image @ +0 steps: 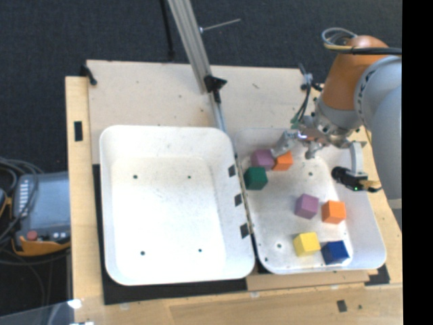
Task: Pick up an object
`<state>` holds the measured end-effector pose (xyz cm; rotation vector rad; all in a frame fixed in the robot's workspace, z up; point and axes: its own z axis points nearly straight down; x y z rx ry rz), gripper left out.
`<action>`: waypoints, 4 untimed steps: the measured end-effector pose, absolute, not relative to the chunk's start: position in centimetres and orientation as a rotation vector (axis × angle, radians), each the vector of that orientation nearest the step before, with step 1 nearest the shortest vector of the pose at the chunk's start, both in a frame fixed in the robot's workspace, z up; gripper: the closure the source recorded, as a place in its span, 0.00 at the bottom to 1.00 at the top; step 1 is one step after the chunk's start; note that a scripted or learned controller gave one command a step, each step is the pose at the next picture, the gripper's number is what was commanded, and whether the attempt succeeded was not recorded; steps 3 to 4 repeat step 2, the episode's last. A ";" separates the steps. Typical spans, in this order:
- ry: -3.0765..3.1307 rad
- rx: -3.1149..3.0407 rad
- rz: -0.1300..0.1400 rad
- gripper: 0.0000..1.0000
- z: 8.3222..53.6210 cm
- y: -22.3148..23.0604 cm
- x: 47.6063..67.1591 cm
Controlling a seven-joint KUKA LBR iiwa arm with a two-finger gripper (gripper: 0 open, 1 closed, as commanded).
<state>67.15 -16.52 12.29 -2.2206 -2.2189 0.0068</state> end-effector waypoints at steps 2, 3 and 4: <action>-2.224 -2.226 -0.001 1.00 12.9 -16.7 67.3; -2.224 -2.226 -0.001 1.00 12.9 -16.7 67.3; -2.224 -2.226 -0.001 1.00 12.9 -16.7 67.3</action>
